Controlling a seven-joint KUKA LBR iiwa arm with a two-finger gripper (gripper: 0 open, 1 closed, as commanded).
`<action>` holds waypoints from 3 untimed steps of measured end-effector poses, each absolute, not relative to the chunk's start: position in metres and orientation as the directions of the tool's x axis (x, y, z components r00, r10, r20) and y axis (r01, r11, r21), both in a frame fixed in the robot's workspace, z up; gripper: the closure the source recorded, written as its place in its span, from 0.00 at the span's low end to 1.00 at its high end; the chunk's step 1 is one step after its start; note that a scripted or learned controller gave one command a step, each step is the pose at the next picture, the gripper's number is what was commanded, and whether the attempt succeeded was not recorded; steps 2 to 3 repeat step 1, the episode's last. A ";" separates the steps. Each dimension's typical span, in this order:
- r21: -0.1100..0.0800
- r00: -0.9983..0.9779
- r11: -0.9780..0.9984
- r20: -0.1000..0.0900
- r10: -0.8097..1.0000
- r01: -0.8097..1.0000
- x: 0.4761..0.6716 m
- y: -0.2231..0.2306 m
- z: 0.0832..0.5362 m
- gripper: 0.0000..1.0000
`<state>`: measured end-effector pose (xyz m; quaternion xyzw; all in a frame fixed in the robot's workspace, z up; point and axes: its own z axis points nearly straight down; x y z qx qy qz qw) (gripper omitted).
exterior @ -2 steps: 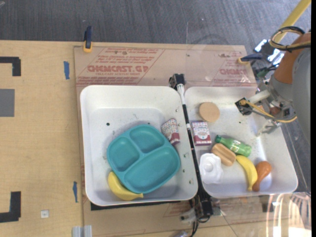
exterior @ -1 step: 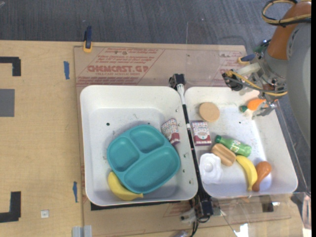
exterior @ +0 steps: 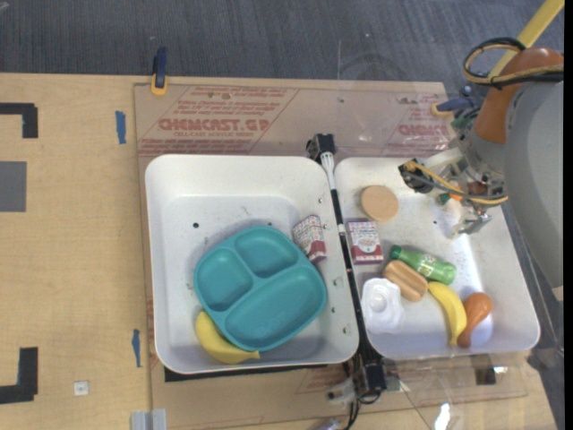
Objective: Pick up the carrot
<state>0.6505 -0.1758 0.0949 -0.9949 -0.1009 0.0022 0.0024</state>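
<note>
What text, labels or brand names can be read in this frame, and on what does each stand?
"CHEMCAST GP", red print on the clear sheet behind the bins; its smaller lines are too blurred to read.
Label on the red-and-white carton: too small to read.
Print on the small can: unreadable.
Label on the green bottle: unreadable.

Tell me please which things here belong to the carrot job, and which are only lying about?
Job: carrot, hand.

Lying about: teal plate, two bananas, green bottle, round cookie, hot dog bun, two small cartons.

Dark grey carpet [exterior: 269, 21] spans the top of the frame; a tan cardboard-covered bench [exterior: 67, 240] fills the left, marked with black tape [exterior: 22, 119].
</note>
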 end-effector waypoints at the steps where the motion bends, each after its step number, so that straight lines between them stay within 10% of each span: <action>1: -0.006 0.978 -0.978 -0.008 0.207 0.207 0.651 -0.175 0.103 1.00; 3: -0.006 0.978 -0.978 -0.008 0.207 0.207 0.651 -0.175 0.103 1.00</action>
